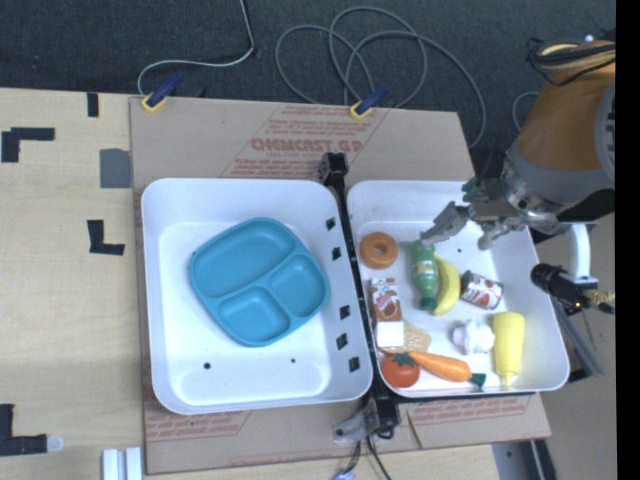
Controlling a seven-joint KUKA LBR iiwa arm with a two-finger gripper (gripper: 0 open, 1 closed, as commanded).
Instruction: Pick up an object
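My gripper hangs over the back part of the right bin, open, with nothing between its fingers. Just below it lie a green bottle and a banana, touching each other. An orange donut sits to their left, and a red and white can to their right. Nearer the front are a yellow bottle, a carrot, a tomato and a brown snack bar.
The left bin holds a blue divided plate. A black divider runs between the bins. Small white pieces lie by the yellow bottle. Cables loop on the dark floor behind the bench.
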